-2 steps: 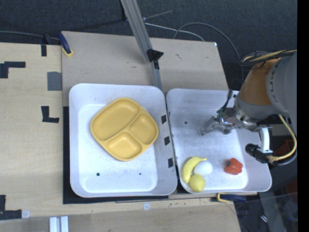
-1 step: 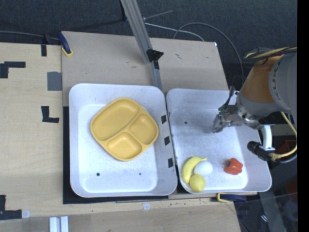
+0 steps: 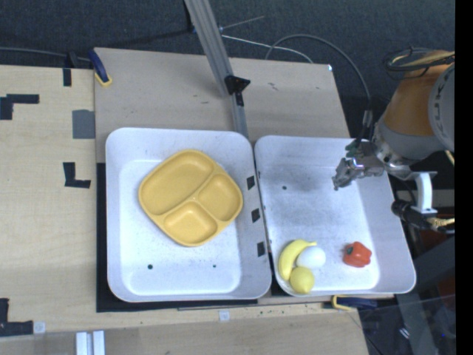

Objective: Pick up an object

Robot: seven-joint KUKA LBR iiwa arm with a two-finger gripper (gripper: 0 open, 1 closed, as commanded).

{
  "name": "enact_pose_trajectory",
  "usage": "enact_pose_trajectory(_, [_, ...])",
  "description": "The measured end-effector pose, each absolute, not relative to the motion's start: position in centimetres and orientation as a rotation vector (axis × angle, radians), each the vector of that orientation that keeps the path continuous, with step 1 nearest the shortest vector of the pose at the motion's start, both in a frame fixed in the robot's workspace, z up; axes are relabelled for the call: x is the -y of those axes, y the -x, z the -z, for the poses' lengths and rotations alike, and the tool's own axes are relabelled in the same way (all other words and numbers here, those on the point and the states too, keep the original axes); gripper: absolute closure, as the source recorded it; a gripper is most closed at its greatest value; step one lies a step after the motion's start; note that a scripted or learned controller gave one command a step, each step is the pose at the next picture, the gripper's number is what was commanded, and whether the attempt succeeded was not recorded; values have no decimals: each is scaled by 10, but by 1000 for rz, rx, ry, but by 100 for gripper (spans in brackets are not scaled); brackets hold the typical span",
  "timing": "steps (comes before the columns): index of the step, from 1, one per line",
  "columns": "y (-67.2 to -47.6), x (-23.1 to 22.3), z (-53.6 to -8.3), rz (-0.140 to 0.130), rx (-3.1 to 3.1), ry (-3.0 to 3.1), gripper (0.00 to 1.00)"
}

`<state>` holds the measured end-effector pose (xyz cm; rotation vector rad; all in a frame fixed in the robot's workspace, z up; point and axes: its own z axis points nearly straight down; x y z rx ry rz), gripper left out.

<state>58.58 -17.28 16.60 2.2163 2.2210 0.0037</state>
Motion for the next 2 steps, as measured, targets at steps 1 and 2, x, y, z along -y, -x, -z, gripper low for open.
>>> enact_pose_trajectory(1, [-586, 169, -229, -4, -2220, -2215, 100])
enact_pose_trajectory(2, [-587, 169, -282, -4, -2220, -2216, 100])
